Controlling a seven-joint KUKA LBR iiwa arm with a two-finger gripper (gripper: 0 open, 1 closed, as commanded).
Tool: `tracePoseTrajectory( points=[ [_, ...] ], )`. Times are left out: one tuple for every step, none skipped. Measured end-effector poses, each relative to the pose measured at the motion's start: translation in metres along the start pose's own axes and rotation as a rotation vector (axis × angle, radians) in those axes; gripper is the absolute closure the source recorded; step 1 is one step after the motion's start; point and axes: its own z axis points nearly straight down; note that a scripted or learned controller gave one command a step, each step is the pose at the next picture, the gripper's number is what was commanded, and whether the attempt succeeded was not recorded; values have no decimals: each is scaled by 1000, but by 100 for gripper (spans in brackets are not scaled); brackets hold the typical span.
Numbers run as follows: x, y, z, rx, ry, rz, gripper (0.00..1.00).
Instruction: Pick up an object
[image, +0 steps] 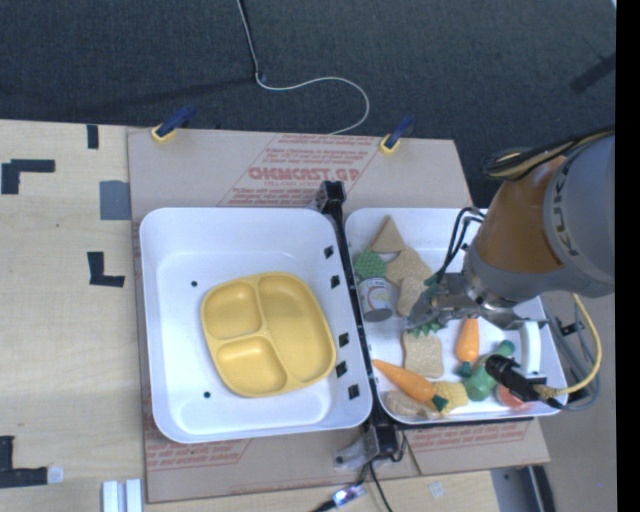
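The right bin (455, 222) holds several toy foods. My gripper (428, 312) hangs low over its middle, just above a tan bread slice (422, 356) and to the right of a small grey can (377, 297). Below the gripper, an orange carrot (407, 380) lies along the front of the bin. A short orange piece (467, 340) stands right of the bread. Nothing shows as held.
The left bin (170, 250) holds a yellow divided plate (267, 333). At the back of the right bin are a brown wedge (388, 236), a green piece (370, 264) and a tan slab (408, 270). Green (478, 382) and yellow (452, 396) pieces sit front right.
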Motion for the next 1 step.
tracePoseTrajectory(
  points=[
    [-2,5,-43,0,0,-1,100]
  ],
)
